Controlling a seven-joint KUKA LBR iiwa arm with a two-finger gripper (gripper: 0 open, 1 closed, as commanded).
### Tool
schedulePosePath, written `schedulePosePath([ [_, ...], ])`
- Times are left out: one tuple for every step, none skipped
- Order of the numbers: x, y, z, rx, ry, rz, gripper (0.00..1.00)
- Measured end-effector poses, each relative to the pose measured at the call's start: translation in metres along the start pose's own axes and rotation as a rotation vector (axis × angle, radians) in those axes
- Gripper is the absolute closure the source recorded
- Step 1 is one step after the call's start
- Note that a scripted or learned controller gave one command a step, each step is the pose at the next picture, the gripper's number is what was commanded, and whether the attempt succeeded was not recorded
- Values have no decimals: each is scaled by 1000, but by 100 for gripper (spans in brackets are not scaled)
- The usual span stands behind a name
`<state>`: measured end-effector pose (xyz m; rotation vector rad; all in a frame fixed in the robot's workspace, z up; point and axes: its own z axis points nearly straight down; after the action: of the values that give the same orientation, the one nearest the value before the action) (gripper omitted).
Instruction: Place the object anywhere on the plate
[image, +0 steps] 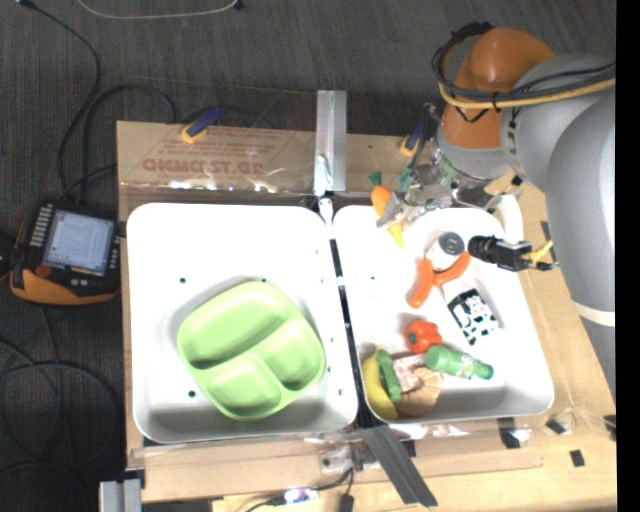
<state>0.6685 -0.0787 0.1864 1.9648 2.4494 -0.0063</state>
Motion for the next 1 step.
schedulePosePath([
  [-10, -2, -36, 1, 2, 201, 100],
])
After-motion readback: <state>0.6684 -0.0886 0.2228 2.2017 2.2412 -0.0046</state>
